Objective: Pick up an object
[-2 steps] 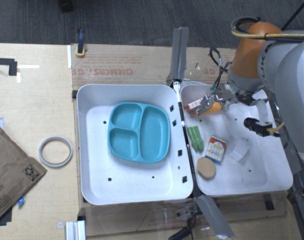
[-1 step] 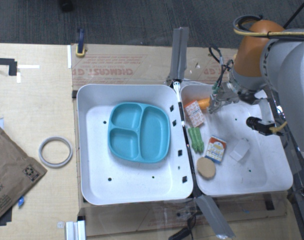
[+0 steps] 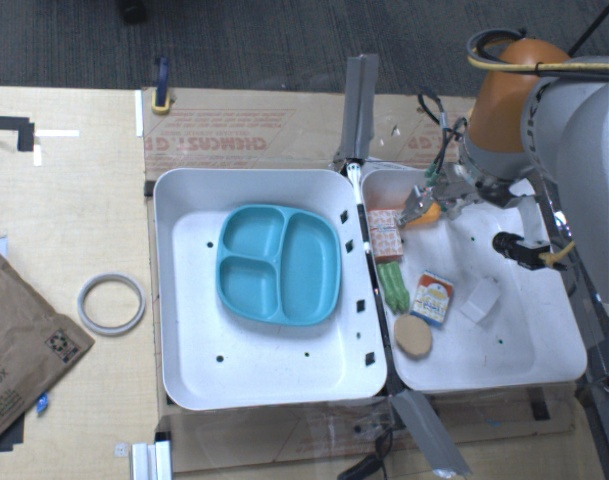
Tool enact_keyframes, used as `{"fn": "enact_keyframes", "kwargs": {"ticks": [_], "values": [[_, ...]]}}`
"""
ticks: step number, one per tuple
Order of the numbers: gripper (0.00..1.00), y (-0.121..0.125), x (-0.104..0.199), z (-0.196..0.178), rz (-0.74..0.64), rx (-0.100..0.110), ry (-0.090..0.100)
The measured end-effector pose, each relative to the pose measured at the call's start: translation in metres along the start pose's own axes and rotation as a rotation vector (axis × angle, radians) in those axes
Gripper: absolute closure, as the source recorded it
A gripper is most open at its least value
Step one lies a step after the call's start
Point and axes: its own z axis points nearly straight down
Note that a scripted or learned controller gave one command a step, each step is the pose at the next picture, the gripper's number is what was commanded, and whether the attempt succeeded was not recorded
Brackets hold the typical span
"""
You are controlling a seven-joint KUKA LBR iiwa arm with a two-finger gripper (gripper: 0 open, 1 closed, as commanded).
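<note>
My gripper (image 3: 422, 206) reaches down into the back left part of the right bin (image 3: 544, 363). A small orange object (image 3: 430, 212) lies right at its tip; whether it is held cannot be made out. Just left of it lies a red and white box (image 3: 384, 232). In front of that are a green object (image 3: 392, 286), a small colourful carton (image 3: 433, 299), a round tan disc (image 3: 414, 337) and a pale clear piece (image 3: 478, 300). The arm's grey body and orange band (image 3: 509, 98) hide the bin's back right corner.
The left bin (image 3: 184, 368) holds a blue divided plate (image 3: 280, 265). A grey divider post (image 3: 359, 98) rises between the bins at the back. On the bench to the left lie a tape ring (image 3: 111, 302) and a brown cardboard box (image 3: 19, 343).
</note>
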Motion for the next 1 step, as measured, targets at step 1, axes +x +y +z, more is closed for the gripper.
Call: {"fn": "enact_keyframes", "kwargs": {"ticks": [1], "values": [[0.0, -0.0574, -0.0006, 0.0084, -0.105, -0.005, 0.005]]}}
